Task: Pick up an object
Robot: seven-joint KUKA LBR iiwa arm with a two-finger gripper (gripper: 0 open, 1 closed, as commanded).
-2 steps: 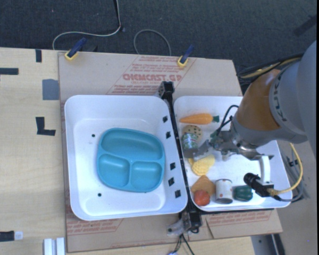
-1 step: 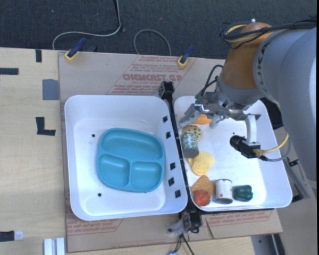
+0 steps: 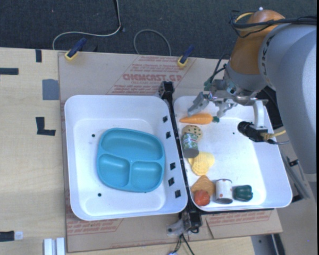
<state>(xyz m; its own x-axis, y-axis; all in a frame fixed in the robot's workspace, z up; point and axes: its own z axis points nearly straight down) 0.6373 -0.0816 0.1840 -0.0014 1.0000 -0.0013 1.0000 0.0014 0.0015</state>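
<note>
My gripper (image 3: 209,107) hangs over the far end of the right bin (image 3: 266,163), its two grey fingers spread open with nothing between them. An orange carrot (image 3: 196,119) lies just in front of the fingertips, near the bin's far left corner. Toward the near side along the left wall sit a small round speckled piece (image 3: 195,132), a small can (image 3: 190,143) and a yellow chip-like piece (image 3: 202,163). At the near edge are an orange wedge (image 3: 203,184), a red tomato-like piece (image 3: 201,197), a white cup (image 3: 223,190) and a green pepper (image 3: 243,193).
The left bin (image 3: 80,126) holds a blue divided plate (image 3: 131,159). A black divider (image 3: 173,142) runs between the bins. The arm's grey body and a black cable fitting (image 3: 252,130) hang over the right bin's far right side.
</note>
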